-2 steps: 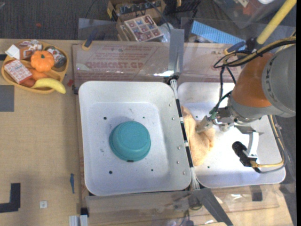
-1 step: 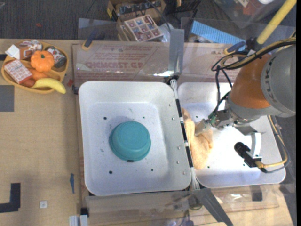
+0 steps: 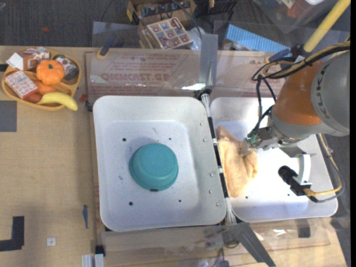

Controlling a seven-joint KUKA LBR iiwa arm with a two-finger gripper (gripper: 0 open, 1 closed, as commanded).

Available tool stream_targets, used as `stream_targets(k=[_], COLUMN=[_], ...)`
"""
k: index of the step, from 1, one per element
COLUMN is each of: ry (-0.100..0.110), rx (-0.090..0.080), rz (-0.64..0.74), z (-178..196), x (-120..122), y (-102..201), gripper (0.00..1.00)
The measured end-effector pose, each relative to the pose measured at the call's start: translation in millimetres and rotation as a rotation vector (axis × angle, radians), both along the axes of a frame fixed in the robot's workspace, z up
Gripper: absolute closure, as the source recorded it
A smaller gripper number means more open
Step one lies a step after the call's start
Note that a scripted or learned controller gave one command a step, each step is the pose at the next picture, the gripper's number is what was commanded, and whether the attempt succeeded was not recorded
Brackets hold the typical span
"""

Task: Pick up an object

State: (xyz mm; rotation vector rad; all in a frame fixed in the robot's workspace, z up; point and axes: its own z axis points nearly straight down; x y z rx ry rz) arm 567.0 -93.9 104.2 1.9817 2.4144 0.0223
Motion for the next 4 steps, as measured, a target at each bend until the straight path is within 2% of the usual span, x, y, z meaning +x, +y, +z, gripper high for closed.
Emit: stream_targets(k=[1,2,3,4], ry=[-0.001,0.002,-0.002,0.020], rx=[-0.001,0.000,0.001,-0.005], rz=[-0.001,-0.007,-0.007,0.284], z=[0,-10,0,81], x=[0,-4,-3,44], y=[-1,-5,-4,14], gripper=[0.00,0.00,1.00,1.00])
